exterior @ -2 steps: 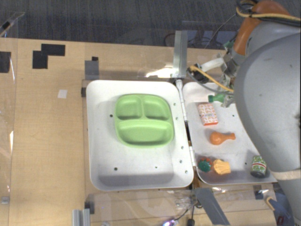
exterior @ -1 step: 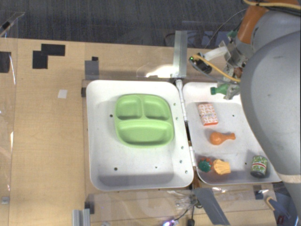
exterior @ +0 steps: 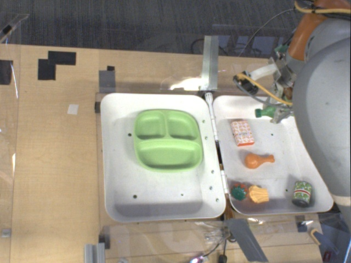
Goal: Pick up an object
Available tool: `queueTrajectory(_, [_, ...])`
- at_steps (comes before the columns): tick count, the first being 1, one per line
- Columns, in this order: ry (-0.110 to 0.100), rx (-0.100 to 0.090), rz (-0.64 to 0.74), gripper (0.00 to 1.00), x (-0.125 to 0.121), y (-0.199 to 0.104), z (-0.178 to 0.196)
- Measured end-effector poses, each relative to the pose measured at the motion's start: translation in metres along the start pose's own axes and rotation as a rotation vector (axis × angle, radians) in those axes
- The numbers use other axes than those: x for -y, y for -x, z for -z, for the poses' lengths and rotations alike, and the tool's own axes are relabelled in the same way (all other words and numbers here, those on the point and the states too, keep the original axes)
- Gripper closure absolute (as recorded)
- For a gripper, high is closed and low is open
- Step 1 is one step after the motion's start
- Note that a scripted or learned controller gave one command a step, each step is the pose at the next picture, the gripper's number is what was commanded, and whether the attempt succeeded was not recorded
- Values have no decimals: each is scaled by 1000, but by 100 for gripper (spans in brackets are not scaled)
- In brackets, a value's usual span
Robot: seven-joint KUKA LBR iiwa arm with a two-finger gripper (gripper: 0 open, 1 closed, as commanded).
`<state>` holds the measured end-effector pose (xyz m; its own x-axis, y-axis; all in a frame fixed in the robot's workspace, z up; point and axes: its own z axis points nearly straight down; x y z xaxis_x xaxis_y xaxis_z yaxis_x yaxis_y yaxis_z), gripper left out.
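hand (exterior: 274,113) – right bin's far edge | orange toy (exterior: 258,160) – nearer, apart

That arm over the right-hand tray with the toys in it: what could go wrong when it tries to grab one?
1. The green can stands in the tray's corner, close to the rim; the pincer might bump the wall there.
2. The green ball and yellow toy sit side by side, so a grab could nudge or catch both.
3. The orange toy looks rounded and might slip free.
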<state>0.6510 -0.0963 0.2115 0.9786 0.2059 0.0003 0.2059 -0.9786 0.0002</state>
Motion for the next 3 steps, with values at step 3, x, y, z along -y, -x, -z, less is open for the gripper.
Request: queueTrajectory(3, [-2,-1,-3,100,51,-19,17])
